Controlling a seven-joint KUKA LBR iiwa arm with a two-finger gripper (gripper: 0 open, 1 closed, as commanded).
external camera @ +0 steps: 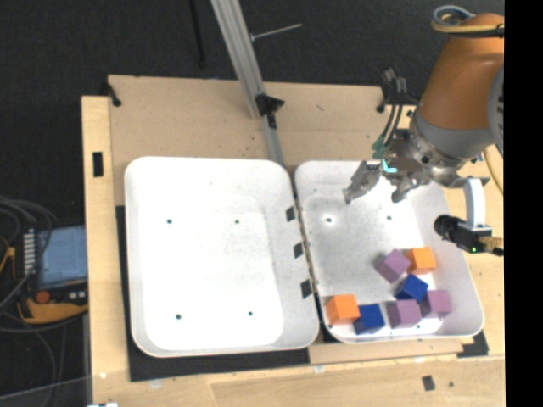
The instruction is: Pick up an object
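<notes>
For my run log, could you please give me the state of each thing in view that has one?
gripper: open, holding nothing, above the right bin's far part
right bin: holds seven blocks at its near end
orange blocks: two, resting in the bin
blue blocks: two, resting
purple blocks: three, resting
left bin: no blocks inside

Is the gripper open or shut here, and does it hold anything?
Open and holding nothing: the gripper hangs over the right bin with its two fingers spread apart, bare bin floor between them.
</notes>
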